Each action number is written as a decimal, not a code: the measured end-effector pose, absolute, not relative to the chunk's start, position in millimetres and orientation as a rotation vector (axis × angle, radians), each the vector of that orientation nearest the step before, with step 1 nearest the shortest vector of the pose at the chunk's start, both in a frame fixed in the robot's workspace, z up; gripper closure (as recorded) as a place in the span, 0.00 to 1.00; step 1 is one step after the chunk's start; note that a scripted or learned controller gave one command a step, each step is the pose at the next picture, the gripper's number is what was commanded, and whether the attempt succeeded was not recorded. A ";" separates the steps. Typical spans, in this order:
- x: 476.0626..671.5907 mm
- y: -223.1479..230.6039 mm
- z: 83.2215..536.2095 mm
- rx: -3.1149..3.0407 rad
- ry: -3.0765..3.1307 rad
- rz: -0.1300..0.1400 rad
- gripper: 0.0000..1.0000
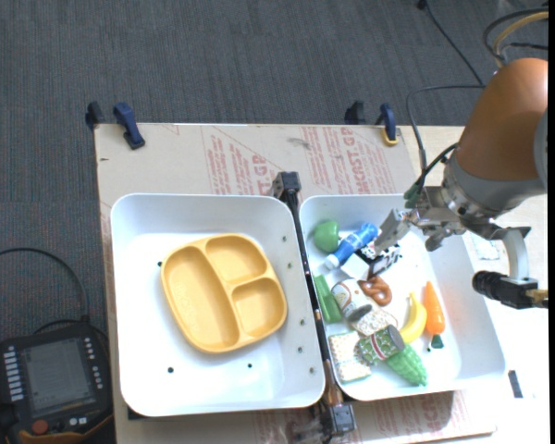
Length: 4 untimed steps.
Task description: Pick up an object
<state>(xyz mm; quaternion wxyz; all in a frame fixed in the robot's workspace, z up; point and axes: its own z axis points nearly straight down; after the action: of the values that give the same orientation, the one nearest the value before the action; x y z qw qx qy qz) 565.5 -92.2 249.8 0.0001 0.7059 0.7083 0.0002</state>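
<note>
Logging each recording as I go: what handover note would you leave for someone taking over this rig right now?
End effector: low in the right bin, over the blue bottle and pretzel; whether it grips anything can't be told.
Toys: all in the right bin, including green ball, banana and carrot.
Left bin: yellow tray.
Done: nothing visibly lifted.
Left: grasp one object and raise it.

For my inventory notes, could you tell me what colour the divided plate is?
The divided plate is yellow-orange, seen in the camera view.
</note>
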 end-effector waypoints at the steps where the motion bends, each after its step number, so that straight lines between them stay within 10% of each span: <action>1: 632.1 -144.7 160.2 2.223 2.224 -0.003 0.00; 2: 642.6 -156.8 86.8 2.224 2.225 -0.004 0.00; 4: 639.9 -108.2 86.9 2.226 2.216 -0.031 0.00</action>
<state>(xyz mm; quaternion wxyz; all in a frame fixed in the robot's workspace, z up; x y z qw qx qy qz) 639.9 -108.2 86.9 0.0002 0.7086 0.7056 -0.0098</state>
